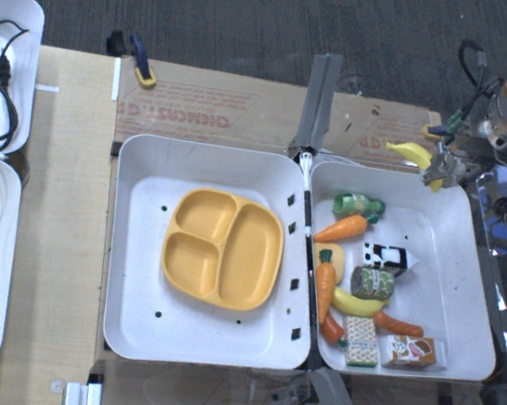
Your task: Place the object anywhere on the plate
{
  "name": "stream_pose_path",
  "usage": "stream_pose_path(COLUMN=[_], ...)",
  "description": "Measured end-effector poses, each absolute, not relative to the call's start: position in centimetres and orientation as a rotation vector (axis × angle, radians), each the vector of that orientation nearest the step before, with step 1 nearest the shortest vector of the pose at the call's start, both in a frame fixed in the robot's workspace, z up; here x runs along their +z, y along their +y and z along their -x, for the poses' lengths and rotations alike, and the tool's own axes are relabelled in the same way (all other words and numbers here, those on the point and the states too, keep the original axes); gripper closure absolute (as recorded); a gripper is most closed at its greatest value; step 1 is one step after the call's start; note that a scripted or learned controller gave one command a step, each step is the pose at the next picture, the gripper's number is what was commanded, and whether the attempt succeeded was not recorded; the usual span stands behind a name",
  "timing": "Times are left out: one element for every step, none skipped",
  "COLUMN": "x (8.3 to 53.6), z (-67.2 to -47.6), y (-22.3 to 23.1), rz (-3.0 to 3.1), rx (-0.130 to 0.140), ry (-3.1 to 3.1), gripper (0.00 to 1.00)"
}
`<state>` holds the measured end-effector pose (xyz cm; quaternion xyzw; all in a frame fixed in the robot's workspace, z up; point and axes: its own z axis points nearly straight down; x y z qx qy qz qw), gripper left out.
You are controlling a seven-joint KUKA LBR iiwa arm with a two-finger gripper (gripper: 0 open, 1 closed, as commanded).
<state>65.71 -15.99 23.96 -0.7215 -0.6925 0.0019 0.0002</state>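
the two-finger gripper (pixel 442 169) hangs over the back right corner of the right white bin (pixel 475 303), clenched on a small yellow banana-shaped toy (pixel 410 153) that sticks out sideways to its left, held by one end only. the yellow three-compartment plastic plate (pixel 224 247) lies in the middle of the left white bin (pixel 129 254), well apart from the banana, with the grey divider post (pixel 319 103) and the bin walls between them. the main risk, as i judge it, is the end-grip — a curved toy pinched at its tip can swing or slip out during the long carry and drop into the right bin or onto the bench. a low path could also clip the post or the rim — and a release off-centre might let it roll off the plate's edge.
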Motion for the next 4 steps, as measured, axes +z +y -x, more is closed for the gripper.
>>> stream_pose_path(x=[25.2,23.0,21.1,20.4], z=[-65.9,-65.3,-63.7,-58.9], y=[-14.5,-9.1,-1.2,3.9], rz=[2.164,1.734,1.626,1.601], rx=[0.003,0.002,0.003,0.004], ry=[-2.279,-2.619,-2.686,-2.701], gripper=[1.00,1.00,1.00,1.00])
